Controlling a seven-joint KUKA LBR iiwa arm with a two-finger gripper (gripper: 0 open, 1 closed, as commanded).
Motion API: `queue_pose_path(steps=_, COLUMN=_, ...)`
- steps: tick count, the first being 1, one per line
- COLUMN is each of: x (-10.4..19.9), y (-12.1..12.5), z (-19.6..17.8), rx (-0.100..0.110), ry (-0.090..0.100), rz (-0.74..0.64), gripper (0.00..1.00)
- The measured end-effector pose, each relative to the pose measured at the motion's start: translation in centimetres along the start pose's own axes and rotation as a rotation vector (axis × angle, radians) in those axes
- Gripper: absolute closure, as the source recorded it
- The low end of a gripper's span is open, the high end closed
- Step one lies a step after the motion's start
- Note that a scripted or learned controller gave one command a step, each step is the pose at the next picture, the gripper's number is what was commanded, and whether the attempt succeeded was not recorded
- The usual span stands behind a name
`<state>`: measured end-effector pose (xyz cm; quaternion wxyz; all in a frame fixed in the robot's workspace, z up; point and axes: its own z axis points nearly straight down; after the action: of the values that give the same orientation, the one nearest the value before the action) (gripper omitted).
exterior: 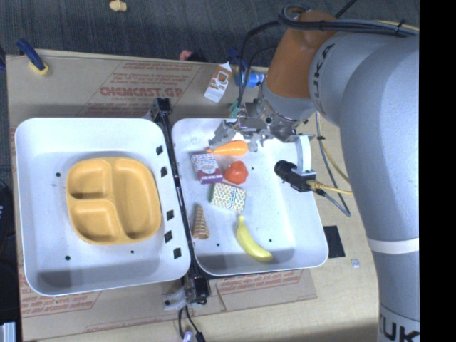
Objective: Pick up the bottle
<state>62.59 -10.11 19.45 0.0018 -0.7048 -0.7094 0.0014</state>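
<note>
The end effector [240, 132] is hanging low over the back of the right bin [306, 223], just above the carrot [229, 148]. How far it is open cannot be told, and nothing is showing clearly in its grip. The grey arm [377, 120] is taking up the whole right side of the scene and covering that bin's far right corner.

What is looking most like the bottle [218, 84], a small white-and-brown item too small to tell for sure, is lying outside the bins on the cardboard [128, 84], just behind the right bin's back rim and near the end effector.

Inside the right bin the things are crowding toward its left wall. A small box [205, 166] and a red fruit [236, 172] are sitting just in front of the carrot. A patterned box [228, 197], a cone [200, 221] and a banana [253, 241] are lying nearer the front rim. The floor along the bin's right side is lying barer.

In the left bin [28, 191] a yellow divided plate [114, 198] is sitting in the middle, with bare white floor all around it.

The cardboard is covering the table under both bins, and dark carpet [178, 13] is showing beyond it.
</note>
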Motion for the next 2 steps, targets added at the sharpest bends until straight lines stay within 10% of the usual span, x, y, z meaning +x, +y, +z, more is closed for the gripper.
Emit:
queue_pose_path(steps=1, x=0.1, y=0.0, z=-1.0, rx=0.002, ry=0.0, rz=-0.005, gripper=1.0)
queue_pose_path(steps=2, x=8.1, y=-1.9, z=0.4, rx=0.001, ry=0.0, rz=0.065, gripper=1.0)
